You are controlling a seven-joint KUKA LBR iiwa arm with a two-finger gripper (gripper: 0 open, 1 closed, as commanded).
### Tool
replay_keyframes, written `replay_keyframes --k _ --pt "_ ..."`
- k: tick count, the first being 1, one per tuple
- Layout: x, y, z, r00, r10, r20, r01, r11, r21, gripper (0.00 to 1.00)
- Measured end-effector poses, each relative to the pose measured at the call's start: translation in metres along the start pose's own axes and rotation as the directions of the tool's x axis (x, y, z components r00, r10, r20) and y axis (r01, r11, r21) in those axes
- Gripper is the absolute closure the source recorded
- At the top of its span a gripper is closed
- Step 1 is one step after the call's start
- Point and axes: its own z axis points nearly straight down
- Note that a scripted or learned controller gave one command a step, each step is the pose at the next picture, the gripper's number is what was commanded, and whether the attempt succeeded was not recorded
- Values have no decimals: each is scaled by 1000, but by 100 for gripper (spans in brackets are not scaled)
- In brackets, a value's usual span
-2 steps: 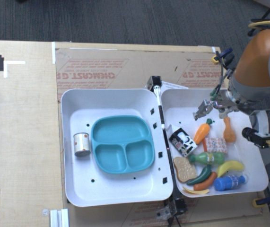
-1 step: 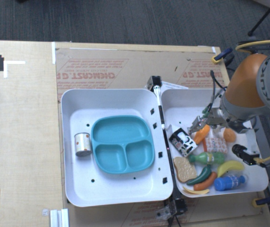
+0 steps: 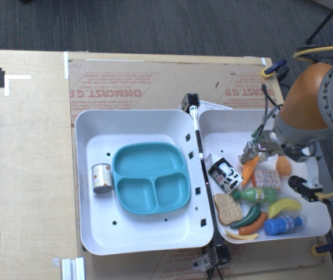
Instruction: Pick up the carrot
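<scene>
The carrot [image 3: 248, 170] lies mid-right bin [image 3: 213, 133], long axis slanting from upper right to lower left. The gripper [image 3: 251, 152] is poised on its upper end; grip cannot be told.

One camera sits high above the worktop [image 3: 26, 156] and looks down at a slant on both bins [image 3: 84, 214].

The grey arm [image 3: 321, 107] enters from the right, its orange band bulging above the wrist. The wrist angles down and leftward, ending in the hand [image 3: 251, 154], which sits low with its metal tip pointing toward the left.
</scene>
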Motion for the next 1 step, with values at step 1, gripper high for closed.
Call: replay_keyframes --k 1 --pt "59 39 -91 999 36 1 -36 999 0 100"
